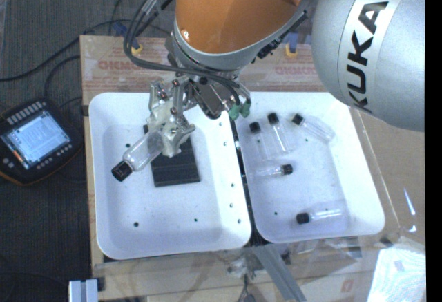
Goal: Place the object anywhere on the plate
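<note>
Tool: we see the tool (168, 133) low over the left bin, its fingers pinching a clear vial (141, 153) near the upper end.
Vial: it slants down-left, its black cap (121, 171) hanging past the left edge of the black plate (175, 168), which is a dark ribbed square.
Why held so: we judge the grip near one end lets the capped end trail off the plate, so most of the vial is not yet over it.
Left bin: the left bin (114, 224) has bare white floor around the plate, widest toward the near wall.
Divider: the raised rims between the bins lie just right of the plate, so we have less room there.
Right bin: the right bin (359, 218) holds several more capped vials (275, 136), well apart from the tool.
</note>
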Motion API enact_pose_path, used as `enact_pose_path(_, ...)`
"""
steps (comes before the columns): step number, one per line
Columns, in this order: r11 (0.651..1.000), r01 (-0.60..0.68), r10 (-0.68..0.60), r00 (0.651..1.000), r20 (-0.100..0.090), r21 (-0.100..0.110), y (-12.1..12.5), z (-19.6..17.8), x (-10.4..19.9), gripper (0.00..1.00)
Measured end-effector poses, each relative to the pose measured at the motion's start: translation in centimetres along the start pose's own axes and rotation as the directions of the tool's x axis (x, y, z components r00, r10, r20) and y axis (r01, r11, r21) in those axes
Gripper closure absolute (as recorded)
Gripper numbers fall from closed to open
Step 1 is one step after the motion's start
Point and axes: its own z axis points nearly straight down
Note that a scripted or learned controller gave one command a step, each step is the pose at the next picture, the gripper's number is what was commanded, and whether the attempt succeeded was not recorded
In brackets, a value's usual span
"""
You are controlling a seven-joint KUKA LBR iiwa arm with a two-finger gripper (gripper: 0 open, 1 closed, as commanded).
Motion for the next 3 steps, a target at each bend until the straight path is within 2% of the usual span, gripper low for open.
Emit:
enact_pose_path(1, 0.972, 0.234, -0.234, 0.972, -0.003, 0.0, -0.7, 9.6, -1.2, 1.0)
enact_pose_path(2, 0.972, 0.234, -0.234, 0.972, -0.002, -0.001, -0.7, 9.6, -1.2, 0.0)
enact_pose_path(3, 0.973, -0.229, 0.229, 0.973, 0.0, 0.0, -2.8, -1.3, 0.0, 0.0)
